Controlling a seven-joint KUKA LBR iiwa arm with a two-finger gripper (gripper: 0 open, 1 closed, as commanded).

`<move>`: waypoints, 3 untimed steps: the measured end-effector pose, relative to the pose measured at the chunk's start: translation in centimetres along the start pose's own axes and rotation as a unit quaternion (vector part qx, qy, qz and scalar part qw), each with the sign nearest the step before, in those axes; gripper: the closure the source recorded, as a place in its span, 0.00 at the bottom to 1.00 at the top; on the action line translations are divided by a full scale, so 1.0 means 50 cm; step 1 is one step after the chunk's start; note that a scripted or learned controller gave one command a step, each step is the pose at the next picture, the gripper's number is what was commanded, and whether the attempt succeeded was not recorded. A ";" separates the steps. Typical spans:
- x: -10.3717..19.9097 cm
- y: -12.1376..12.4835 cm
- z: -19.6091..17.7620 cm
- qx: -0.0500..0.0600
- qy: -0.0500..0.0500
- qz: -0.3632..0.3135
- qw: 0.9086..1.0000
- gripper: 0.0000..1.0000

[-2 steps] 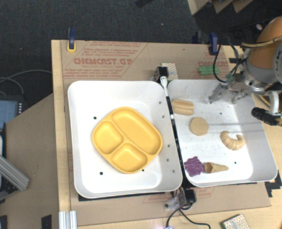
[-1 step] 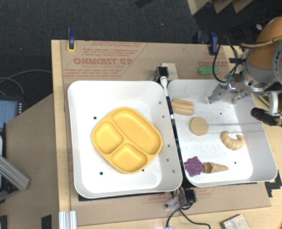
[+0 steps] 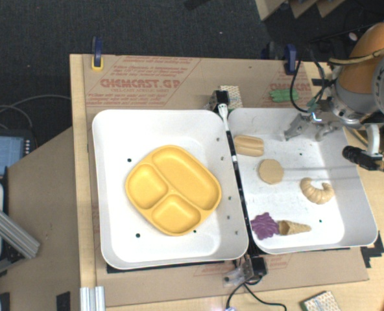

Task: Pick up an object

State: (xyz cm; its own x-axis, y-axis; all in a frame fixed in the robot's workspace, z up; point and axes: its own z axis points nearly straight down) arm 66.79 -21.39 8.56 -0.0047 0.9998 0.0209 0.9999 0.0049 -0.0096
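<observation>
The right white bin (image 3: 354, 229) holds several toy foods. A tan bread roll (image 3: 248, 146) lies at its left wall, with a round cookie (image 3: 270, 172) just below it. A croissant (image 3: 317, 191) lies toward the right, and purple grapes (image 3: 264, 225) and an ice cream cone (image 3: 294, 227) sit near the front edge. My gripper (image 3: 307, 133) hangs over the bin's far right corner, above bare floor. Its fingers are spread open with nothing between them. It is well to the right of the roll and above the croissant in the view.
The left white bin (image 3: 114, 135) holds a yellow divided plate (image 3: 172, 188). A black clip (image 3: 220, 100) sits at the top of the wall between the bins. Cables (image 3: 302, 76) and the arm's orange band (image 3: 370, 50) stand at the upper right.
</observation>
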 end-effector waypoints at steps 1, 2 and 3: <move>0.079 -0.002 0.002 -0.004 -0.010 0.001 1.000 0.00; 0.136 -0.002 0.003 -0.004 -0.010 0.001 1.000 0.00; 0.134 -0.002 0.004 -0.004 -0.010 0.002 1.000 0.00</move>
State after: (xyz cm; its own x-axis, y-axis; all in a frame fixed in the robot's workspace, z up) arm 66.66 -14.68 8.51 -0.0004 1.0000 0.0009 1.0000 0.0004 -0.0014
